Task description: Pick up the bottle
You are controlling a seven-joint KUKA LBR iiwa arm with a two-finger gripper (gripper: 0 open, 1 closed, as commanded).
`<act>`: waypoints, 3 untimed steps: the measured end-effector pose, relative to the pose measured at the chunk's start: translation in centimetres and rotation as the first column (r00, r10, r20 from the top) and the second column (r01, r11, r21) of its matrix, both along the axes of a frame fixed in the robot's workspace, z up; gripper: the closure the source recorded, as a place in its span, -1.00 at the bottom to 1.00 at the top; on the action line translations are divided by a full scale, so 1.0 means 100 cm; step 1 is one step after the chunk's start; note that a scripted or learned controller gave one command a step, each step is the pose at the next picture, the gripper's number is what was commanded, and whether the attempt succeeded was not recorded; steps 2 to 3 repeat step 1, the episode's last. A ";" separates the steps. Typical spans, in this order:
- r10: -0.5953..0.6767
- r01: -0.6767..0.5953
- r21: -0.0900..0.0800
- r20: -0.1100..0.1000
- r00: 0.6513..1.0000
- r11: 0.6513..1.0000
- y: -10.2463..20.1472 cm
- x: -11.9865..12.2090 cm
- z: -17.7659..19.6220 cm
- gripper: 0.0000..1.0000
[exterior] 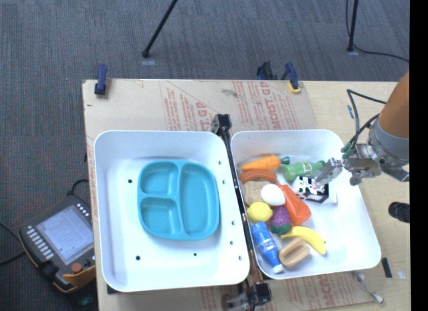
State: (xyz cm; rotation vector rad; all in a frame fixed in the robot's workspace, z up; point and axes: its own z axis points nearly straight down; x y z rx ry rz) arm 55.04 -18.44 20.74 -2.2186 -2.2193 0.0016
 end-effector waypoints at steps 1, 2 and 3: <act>0.002 -0.002 0.002 -0.001 1.000 1.000 0.000 0.000 0.010 1.00; 0.002 -0.002 0.002 -0.001 1.000 1.000 0.000 0.000 0.010 1.00; 0.002 -0.002 0.002 -0.001 1.000 1.000 0.000 0.000 0.010 1.00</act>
